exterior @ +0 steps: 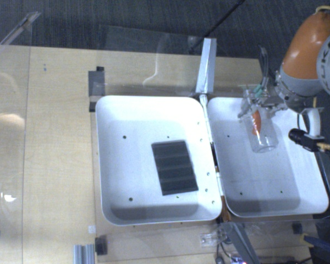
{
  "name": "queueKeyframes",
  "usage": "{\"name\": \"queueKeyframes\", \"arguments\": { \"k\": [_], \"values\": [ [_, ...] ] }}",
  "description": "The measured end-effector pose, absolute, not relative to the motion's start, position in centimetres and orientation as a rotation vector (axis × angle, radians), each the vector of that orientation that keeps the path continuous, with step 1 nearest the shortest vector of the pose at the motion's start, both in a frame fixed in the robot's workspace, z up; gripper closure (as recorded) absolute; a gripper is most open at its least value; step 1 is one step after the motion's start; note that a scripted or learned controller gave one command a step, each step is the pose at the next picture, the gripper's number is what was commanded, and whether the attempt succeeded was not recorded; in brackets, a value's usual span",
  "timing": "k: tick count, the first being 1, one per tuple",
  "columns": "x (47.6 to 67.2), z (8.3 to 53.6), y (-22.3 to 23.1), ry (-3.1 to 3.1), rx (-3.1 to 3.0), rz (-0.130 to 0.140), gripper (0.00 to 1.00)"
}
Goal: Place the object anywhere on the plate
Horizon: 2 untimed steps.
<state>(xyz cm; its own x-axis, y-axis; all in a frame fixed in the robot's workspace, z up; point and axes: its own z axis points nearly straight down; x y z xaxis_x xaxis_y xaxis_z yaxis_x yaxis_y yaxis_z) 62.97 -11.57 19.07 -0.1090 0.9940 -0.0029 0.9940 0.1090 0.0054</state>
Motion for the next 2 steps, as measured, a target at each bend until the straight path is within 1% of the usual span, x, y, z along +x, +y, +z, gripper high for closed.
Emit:
{"name": "queueKeyframes", "arguments": {
  "k": [1, 2],
  "values": [
    [58.6, 22.2, -4.8, 2.529, 1.851, 0.008, 1.0],
    [52.5, 28.9, -0.5, 2.547, 1.823, 0.011, 1.0]
  ]
}}
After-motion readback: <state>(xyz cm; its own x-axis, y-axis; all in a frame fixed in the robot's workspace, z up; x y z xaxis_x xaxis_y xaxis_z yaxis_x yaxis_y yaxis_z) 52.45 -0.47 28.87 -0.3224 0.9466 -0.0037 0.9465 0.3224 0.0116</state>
